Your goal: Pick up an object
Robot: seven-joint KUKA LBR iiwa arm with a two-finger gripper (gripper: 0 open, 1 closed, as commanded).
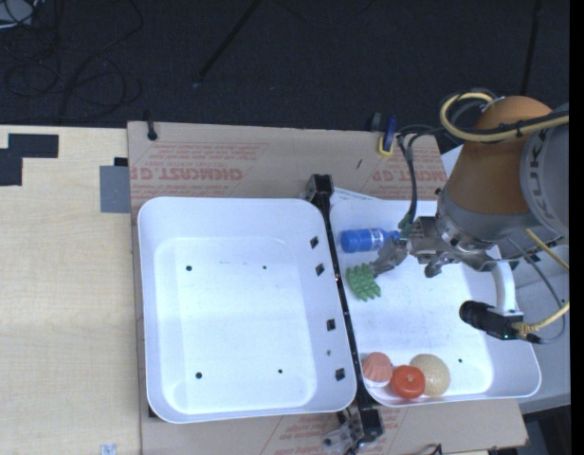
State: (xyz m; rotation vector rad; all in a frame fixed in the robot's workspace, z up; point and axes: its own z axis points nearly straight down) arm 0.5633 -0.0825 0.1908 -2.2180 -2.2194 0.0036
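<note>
In the right bin (482, 368), a blue bottle (363, 241) with a white end lies on its side at about ten o'clock from the bin's middle, near the divider, its long axis running roughly nine to three. Just below it, at about eight o'clock from the bottle, sits a green spiky piece (364, 282), flat on the bin floor. Toward the six o'clock corner of the bin three small round things cluster, touching: a pinkish-white ball (376, 367), a red-orange one (408, 381) at its four o'clock, and a pale tan one (431, 372) at the red one's two o'clock
</note>
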